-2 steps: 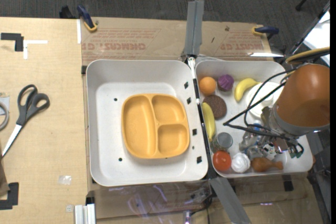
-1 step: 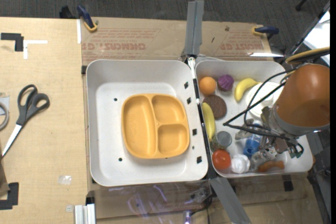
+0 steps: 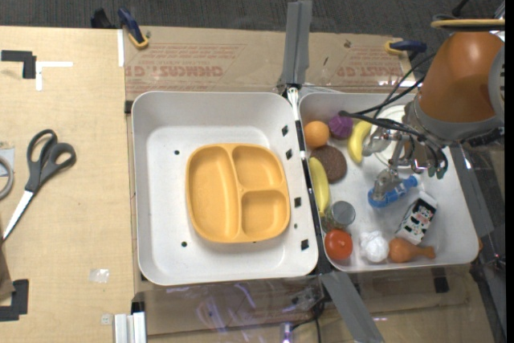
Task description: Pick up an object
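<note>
Hanging low over the right bin, the gripper sits just above a blue toy (likeliest target, lying apart from the bananas), though whether its jaws are parted or grasping I cannot tell.

Arm: bulbous orange band over grey wrist, thin black cables trailing, small metal claw below.

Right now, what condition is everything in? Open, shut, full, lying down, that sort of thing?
Yellow divided tray: right way up in the left bin, compartments bare.
Scissors: closed, flat on the bench.
Gripper: low in the right bin, over the blue object.
Tomato: resting at the front wall.
Long banana: lying flat.
</note>
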`<state>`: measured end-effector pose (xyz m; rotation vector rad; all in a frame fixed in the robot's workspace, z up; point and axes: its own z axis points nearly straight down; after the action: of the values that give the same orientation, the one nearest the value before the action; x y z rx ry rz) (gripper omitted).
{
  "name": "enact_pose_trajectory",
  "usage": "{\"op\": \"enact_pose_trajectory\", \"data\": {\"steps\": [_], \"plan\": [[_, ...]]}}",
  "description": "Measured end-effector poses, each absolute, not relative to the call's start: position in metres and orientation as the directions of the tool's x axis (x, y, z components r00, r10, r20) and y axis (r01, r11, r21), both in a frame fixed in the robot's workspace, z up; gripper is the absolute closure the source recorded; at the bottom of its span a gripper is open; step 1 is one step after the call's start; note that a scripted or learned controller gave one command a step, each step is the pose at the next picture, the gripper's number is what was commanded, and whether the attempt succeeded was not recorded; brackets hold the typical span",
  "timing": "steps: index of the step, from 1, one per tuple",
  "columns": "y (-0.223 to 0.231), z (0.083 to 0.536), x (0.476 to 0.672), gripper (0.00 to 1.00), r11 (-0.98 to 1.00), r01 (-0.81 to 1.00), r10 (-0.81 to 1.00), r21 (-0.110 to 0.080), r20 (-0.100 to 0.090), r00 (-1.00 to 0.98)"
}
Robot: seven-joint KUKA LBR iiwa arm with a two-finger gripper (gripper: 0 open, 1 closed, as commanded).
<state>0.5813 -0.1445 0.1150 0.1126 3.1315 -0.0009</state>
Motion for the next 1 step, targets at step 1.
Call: {"op": "enact_pose_trajectory", "data": {"steps": [1], "plan": [[-0.0954,0.0936,0.6147,0.00,0.993,0.120,0.120,0.001,-0.006,-0.993]]}}
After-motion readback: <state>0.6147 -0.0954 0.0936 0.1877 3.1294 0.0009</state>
